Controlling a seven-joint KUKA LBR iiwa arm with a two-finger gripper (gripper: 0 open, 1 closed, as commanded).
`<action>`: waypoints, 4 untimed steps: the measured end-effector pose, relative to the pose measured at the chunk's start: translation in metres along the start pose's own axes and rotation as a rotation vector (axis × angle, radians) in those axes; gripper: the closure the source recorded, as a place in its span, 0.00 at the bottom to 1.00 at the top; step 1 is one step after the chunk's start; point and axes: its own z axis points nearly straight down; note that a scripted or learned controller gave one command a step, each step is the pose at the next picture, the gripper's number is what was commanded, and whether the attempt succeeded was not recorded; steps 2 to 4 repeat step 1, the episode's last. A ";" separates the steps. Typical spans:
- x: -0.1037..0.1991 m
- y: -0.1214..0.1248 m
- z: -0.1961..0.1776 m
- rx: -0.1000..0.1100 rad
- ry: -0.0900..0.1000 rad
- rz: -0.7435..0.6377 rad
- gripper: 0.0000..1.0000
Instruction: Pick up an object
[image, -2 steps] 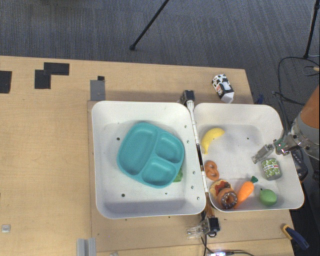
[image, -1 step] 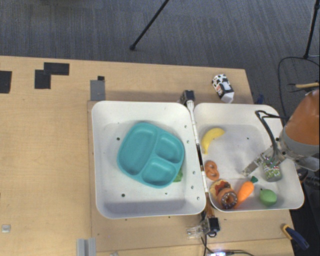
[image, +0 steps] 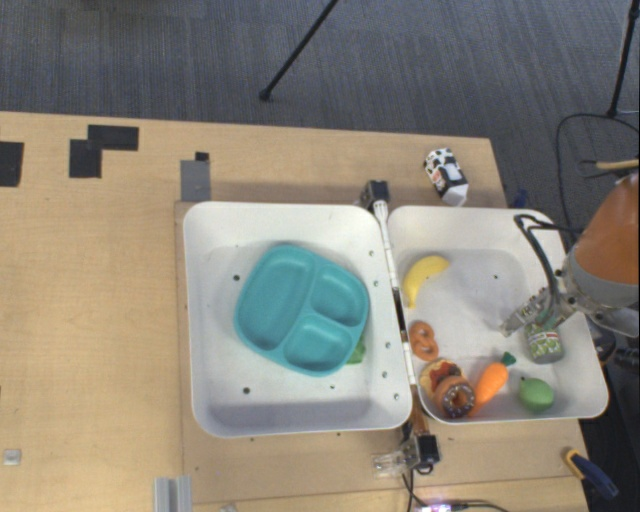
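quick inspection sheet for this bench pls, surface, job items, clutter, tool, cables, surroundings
surface: tan bench bearing two white bins, left bin and right bin, side by side.
job's things: right bin holds banana, pretzel, donut, carrot, green fruit, small can. Left bin holds teal divided plate.
clutter: cow-print carton on bench behind bins; black tape patches.
grippers: tool low in right bin beside the can; finger state unclear.
cables: black cable on arm.
surroundings: grey carpet, stand leg.
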 end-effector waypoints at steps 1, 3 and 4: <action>0.081 -0.003 -0.076 0.007 0.008 0.183 1.00; 0.081 -0.003 -0.076 0.007 0.008 0.183 1.00; 0.081 -0.003 -0.076 0.007 0.008 0.183 1.00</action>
